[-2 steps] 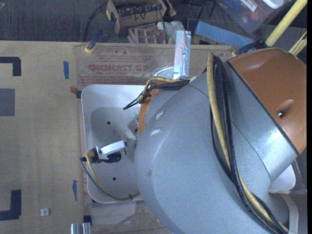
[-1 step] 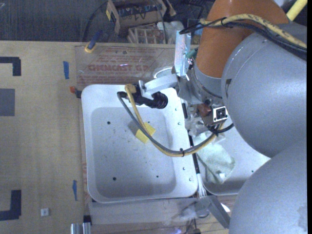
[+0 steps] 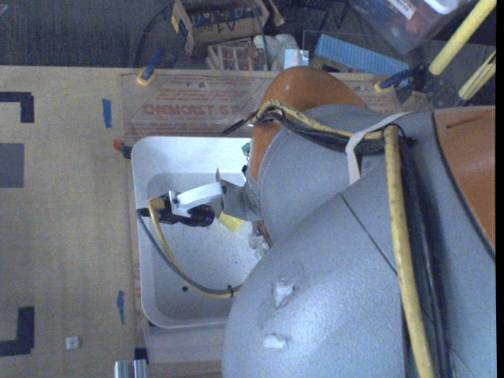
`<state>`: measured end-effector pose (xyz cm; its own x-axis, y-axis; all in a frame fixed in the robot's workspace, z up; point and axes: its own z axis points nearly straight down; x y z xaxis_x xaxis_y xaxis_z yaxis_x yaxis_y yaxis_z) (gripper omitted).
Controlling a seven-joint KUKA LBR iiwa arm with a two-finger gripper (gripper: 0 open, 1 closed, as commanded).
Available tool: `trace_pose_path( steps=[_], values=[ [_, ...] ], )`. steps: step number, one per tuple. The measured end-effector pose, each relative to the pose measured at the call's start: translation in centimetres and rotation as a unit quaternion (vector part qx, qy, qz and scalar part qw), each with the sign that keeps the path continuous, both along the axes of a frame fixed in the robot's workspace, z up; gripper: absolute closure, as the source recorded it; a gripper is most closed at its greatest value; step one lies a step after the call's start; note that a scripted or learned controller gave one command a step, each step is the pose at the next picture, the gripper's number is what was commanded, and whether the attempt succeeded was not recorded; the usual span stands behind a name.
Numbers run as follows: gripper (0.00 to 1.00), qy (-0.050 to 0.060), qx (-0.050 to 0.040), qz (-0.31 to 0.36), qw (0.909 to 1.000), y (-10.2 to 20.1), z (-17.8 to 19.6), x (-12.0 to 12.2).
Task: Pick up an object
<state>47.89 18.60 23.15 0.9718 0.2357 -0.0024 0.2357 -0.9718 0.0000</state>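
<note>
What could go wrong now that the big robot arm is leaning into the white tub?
Two things, maybe. The big grey robot arm hides much of the shallow white plastic bin, so the camera cannot see what lies under it, and a miss could go unnoticed. The small yellow piece lies right at the arm's edge, so the arm might push it aside instead of lifting it.

The shallow white plastic bin (image 3: 157,290) sits on the pale wooden bench (image 3: 63,235), under the grey metal arm (image 3: 331,235). In the bin, a small yellow block (image 3: 231,222) lies just beside the gripper (image 3: 235,201), with a small white scrap (image 3: 257,244) to its right.
</note>
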Motion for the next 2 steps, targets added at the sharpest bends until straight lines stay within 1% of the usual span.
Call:
trace_pose_path(
  steps=[1,2],
  values=[
    [1.0,0.0,0.0004,-0.018,0.9998,3.9,-13.3,-0.1],
    [1.0,0.001,0.0003,0.12,0.9927,3.9,-1.5,0.0]
  ],
)
